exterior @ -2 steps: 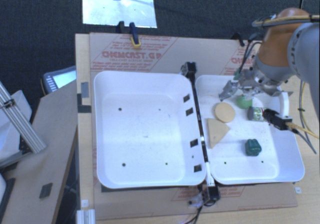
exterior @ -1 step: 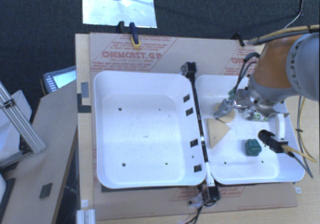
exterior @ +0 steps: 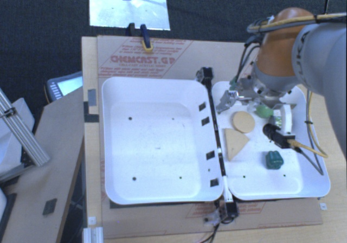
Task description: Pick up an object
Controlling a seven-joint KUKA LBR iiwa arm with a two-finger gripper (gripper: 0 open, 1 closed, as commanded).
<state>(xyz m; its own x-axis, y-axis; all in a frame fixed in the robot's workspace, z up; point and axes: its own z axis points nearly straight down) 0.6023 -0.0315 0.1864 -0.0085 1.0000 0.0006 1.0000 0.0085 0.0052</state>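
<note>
Obs. 1: The arm (exterior: pixel 322 55) is reaching in from the right. Its orange band (exterior: pixel 282 46) is hanging over the back part of the right bin (exterior: pixel 309 182).

Obs. 2: The gripper (exterior: pixel 226 101) is hovering over that bin's back left corner, close to the seam where the two bins are meeting. It is pointing down and slanting toward the seam. From where I am standing I cannot tell whether it is released or clenched.

Obs. 3: Four candidate objects are lying in the right bin.
- The round tan disc (exterior: pixel 244 122) is lying flat just beside the gripper, a little toward the front of the bench and toward the arm's side. It is not touching the gripper.
- The tan wedge (exterior: pixel 234 143) is lying past the disc from the gripper, further toward the front. Its top corner is coming right up to the disc; I cannot tell whether they are touching.
- The pale green piece (exterior: pixel 264 110) is sitting on the arm's side of the gripper, partly hidden under the wrist, so its shape is not showing clearly.
- The dark green lump (exterior: pixel 274 159) is lying farthest from the gripper, toward the front and the arm's side, well apart from the wedge.

Obs. 4: The left bin (exterior: pixel 114 128) is sitting across the seam from the gripper. Small black clips (exterior: pixel 206 121) are running along the seam. Both bins are resting on a cardboard sheet (exterior: pixel 146 57) with red lettering, which is showing behind the gripper.
</note>
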